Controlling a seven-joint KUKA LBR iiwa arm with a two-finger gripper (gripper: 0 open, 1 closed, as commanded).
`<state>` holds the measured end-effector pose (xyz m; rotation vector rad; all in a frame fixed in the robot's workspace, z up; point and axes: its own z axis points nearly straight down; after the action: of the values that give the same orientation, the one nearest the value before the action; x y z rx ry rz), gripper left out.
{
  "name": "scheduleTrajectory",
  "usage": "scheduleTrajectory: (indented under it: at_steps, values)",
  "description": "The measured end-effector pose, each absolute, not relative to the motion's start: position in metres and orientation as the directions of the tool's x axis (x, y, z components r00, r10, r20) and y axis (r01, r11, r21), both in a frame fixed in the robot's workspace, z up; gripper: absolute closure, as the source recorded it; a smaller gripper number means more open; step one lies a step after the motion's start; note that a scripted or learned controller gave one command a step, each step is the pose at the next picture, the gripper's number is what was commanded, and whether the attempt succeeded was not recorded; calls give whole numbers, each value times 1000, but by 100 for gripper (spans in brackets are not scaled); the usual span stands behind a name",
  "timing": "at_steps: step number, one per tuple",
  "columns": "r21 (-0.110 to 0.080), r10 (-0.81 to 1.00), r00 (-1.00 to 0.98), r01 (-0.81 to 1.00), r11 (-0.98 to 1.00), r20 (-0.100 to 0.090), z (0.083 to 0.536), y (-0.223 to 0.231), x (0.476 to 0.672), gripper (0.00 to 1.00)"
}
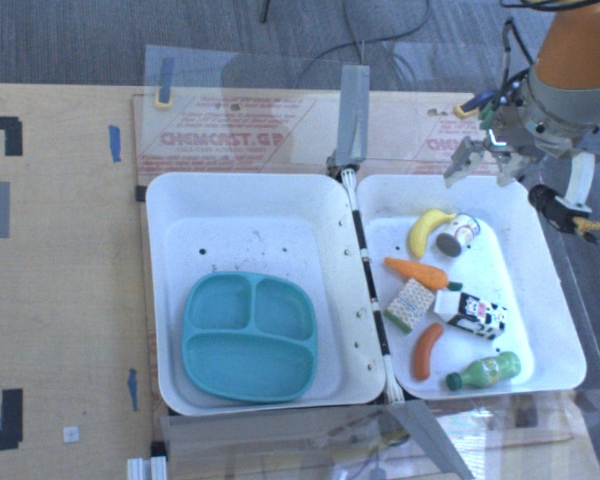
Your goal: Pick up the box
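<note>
Box (411,305) looks light, stiff cardboard (judging by eye), wedged between carrot (417,272) and sausage (427,350); I'd pinch its long sides. My gripper (483,165) hangs released, far right.

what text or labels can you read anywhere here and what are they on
Red print on the clear sheet behind the bins: too blurred to read.
Label on the box: too small to read.
Cow-patterned carton: no legible text.
Green bottle label: too small to read.
Nothing else bears text.
</note>
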<state>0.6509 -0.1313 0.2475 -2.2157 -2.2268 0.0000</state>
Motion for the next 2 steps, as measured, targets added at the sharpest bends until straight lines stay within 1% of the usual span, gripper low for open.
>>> scheduleTrajectory:
  at_steps: [1, 2]
  values:
    - [6, 994, 114, 993, -114, 3, 97, -210, 638, 0]
    - [4, 985, 173, 985, -173, -1, 203, -201, 668, 0]
